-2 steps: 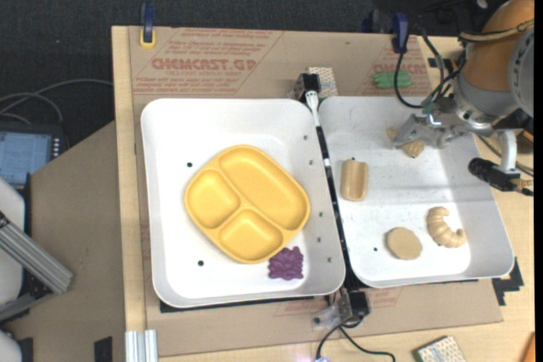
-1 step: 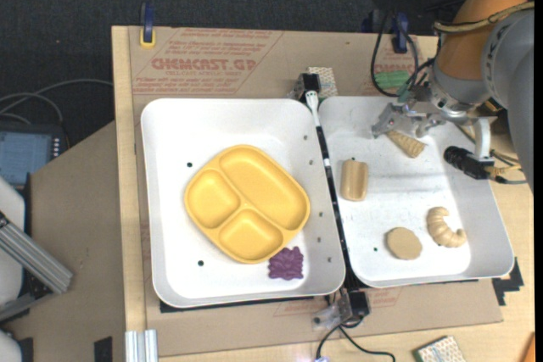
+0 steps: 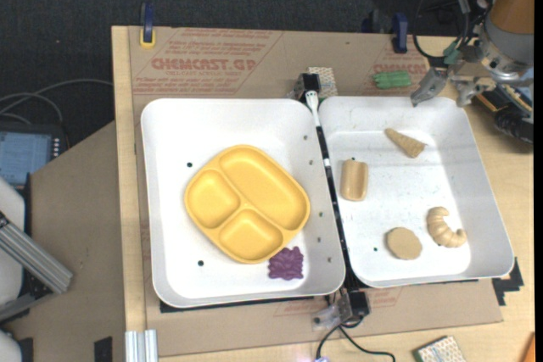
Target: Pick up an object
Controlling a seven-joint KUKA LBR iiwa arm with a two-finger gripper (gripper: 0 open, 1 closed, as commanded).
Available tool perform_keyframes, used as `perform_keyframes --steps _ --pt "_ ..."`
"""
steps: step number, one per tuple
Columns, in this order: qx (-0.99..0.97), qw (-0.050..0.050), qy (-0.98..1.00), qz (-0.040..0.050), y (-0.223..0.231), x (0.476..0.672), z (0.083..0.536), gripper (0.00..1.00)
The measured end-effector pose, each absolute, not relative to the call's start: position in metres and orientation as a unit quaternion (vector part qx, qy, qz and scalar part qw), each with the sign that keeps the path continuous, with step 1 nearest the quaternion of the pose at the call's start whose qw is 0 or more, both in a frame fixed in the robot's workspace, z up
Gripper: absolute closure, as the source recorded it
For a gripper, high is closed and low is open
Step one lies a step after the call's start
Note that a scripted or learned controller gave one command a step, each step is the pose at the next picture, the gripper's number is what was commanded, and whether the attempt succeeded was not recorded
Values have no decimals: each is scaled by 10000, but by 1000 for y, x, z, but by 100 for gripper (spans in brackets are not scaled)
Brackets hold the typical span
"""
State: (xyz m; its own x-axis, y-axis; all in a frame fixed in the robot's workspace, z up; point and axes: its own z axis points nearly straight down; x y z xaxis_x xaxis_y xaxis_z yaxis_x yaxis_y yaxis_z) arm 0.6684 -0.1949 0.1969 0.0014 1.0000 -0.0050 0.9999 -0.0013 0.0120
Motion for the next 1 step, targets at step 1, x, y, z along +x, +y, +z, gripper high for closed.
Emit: perform_keyframes --steps 1 --pt "7081 -61 7061 -33 -190 609 86 0"
